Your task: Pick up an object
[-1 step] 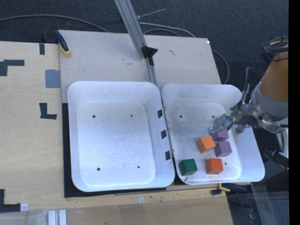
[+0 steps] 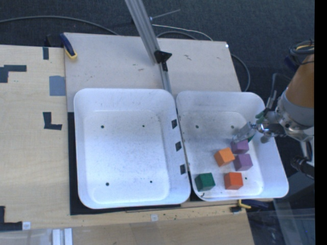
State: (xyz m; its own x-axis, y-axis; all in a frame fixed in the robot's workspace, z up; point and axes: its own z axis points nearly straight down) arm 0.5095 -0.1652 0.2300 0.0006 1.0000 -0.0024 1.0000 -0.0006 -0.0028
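Your pincer (image 2: 247, 132) hangs low over the right bin (image 2: 214, 103), near its right wall; you cannot tell from here how its tips stand. Just below it sits a purple block (image 2: 239, 146), nearly touching. Beyond that lies a second purple block (image 2: 243, 161), with an orange block (image 2: 224, 156) to its left. Farther down sit a red-orange block (image 2: 233, 180) and a green block (image 2: 205, 181). The left bin (image 2: 87, 152) lies well off to the pincer's left.
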